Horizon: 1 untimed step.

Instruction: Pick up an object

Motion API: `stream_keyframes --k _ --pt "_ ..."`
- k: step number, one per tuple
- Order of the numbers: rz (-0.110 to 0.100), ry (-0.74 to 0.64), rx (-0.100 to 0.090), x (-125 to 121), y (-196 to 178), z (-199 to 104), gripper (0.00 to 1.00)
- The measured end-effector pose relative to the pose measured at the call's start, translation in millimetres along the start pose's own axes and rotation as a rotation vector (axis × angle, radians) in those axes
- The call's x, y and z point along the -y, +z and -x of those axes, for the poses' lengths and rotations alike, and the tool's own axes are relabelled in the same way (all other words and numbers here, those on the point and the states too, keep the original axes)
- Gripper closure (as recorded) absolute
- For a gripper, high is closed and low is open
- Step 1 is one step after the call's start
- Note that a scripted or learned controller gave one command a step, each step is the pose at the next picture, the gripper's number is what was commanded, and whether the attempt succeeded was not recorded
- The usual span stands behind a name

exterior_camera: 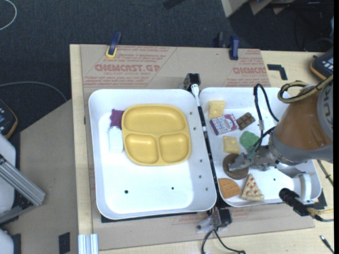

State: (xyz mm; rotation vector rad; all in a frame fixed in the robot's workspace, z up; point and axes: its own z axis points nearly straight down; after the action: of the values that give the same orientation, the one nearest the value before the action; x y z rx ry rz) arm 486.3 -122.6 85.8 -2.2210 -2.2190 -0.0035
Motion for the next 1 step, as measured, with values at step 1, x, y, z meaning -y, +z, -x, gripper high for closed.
stream_keyframes --k 1 --pt "0.011 0.001 0.004 -2.2 -12.9 0.7 1.0"
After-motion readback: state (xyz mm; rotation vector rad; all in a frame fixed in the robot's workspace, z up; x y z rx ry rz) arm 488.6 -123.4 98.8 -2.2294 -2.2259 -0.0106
